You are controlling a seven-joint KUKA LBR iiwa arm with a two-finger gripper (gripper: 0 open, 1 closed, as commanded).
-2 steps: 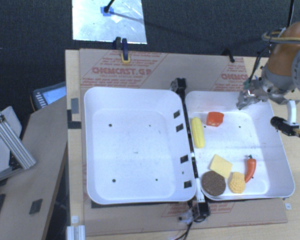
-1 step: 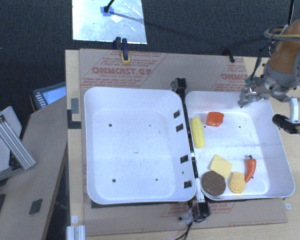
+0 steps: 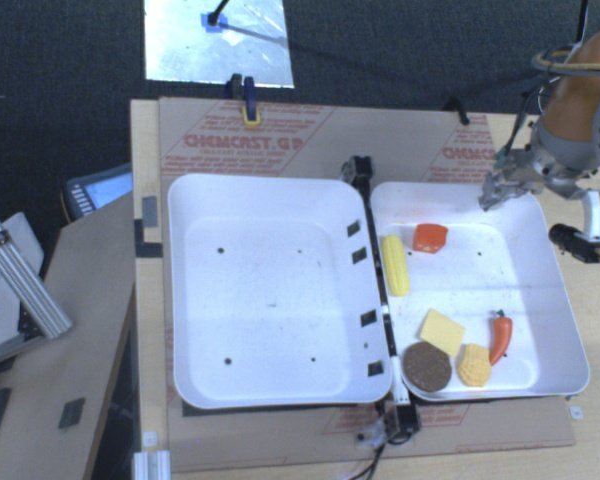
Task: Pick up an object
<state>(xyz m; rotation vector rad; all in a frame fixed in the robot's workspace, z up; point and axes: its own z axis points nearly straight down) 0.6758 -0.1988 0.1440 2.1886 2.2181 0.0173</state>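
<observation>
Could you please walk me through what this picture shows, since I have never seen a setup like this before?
One camera looks down at a slant on a bench with two shallow white bins. The grey and orange robot arm reaches in from the right; its gripper hangs over the right bin's far edge, with nothing visibly held. That bin holds toy food: a corn cob, a red-orange piece, a yellow cheese slice, a brown round patty, a yellow waffle-like piece and a small carrot-shaped piece. The left bin sits beside it.

A shiny metal sheet (image 3: 218,26) lies well left of the pincer (image 3: 498,193), farther back. A yellow clamp (image 3: 250,108) sits at the cardboard (image 3: 300,133) edge, also left.
</observation>
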